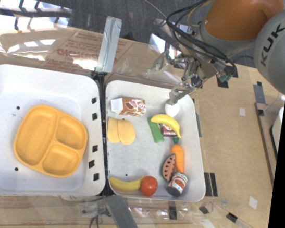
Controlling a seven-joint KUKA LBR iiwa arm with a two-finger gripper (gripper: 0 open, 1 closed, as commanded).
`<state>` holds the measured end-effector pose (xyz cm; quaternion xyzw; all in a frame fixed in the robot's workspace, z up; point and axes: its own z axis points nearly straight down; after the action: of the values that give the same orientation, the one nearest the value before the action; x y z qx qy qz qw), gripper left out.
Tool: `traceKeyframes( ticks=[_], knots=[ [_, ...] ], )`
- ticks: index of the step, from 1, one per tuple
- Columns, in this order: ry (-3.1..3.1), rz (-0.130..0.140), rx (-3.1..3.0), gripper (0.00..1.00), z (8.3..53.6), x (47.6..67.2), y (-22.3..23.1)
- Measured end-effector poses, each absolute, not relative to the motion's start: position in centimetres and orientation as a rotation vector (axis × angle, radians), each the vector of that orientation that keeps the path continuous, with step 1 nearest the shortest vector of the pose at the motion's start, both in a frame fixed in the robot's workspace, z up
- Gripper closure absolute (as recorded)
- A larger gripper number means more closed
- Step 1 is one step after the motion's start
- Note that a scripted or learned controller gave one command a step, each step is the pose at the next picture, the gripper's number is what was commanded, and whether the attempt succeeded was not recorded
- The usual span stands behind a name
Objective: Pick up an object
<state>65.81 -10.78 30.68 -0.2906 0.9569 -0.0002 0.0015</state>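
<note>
We see the gripper [181, 92] above the right bin's [199, 145] far rim; its opening cannot be told.

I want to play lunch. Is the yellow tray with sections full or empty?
Empty. The yellow sectioned plastic tray in the left white bin shows bare yellow compartments, with no food in them.

Arm [240, 14]: cut off by the top edge; its grey housing runs out at the right. Pincer [179, 94]: too small and cluttered with cables to tell how its fingers stand. Green block [155, 132]: upper end hidden under the banana [166, 122]. Dark packet [170, 133]: mostly covered by that banana, label unreadable. Can [177, 183]: label too small to read. Desk [227, 144]: cut off at the bottom edge.
</note>
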Motion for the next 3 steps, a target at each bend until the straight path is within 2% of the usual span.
traceKeyframes(
  ticks=[1,2,3],
  knots=[
    [3.07,0.008,-0.723,0.0,19.1,61.4,-19.3],
    [3.066,0.002,-0.682,0.0,9.0,57.4,-19.8],
    [3.08,0.006,-0.637,0.0,8.9,49.9,-20.9]
  ],
)
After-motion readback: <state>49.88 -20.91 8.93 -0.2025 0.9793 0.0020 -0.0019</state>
